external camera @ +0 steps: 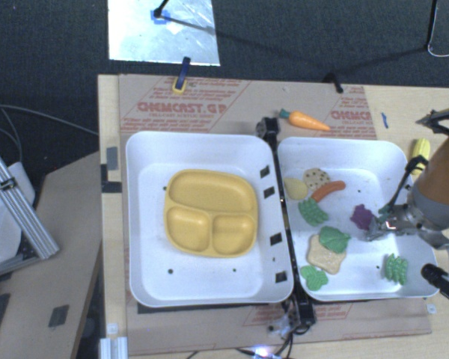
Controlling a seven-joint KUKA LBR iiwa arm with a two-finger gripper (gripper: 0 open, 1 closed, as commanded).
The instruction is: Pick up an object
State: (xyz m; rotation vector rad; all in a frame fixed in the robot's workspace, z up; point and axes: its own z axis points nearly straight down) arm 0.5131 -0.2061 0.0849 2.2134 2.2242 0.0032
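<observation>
The gripper (379, 229) sits low in the right white plastic bin (393, 155) just beside a small purple toy (362, 217), its grip state impossible to tell.

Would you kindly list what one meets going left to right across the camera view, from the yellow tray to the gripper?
Yellow three-compartment plastic tray in the left white bin → round speckled cookie → orange sausage-shaped toy → purple toy piece → gripper, reaching in over the right white bin.
</observation>
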